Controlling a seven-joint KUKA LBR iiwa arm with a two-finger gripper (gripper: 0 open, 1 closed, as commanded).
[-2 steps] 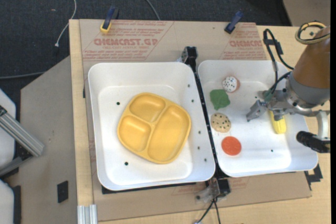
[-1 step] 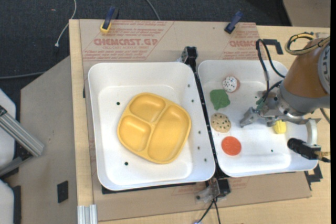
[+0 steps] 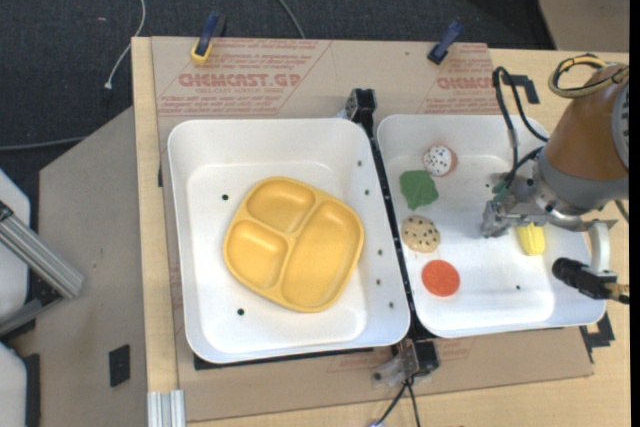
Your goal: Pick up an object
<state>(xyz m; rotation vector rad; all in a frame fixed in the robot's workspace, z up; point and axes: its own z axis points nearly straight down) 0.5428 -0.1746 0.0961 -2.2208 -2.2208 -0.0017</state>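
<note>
Camera view: gripper (image 3: 497, 218), grip state unclear, beside a yellow block (image 3: 531, 238); round speckled cookie (image 3: 421, 234) nearby.

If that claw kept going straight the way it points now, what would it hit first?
Probably the bare floor of the right bin: the gripper points down beside the yellow piece. Depth is hard to judge from above.

The bench (image 3: 300, 80), topped with a brown printed board, is carrying two shallow white bins side by side. The left bin (image 3: 190, 215) is lying just beside the right bin (image 3: 480, 310), their inner edges nearly touching along a black divider (image 3: 385, 205). Beyond the left bin, a blue-and-yellow clamp (image 3: 208, 35) and a blue clamp (image 3: 445, 42) are gripping the board's far edge.
</note>
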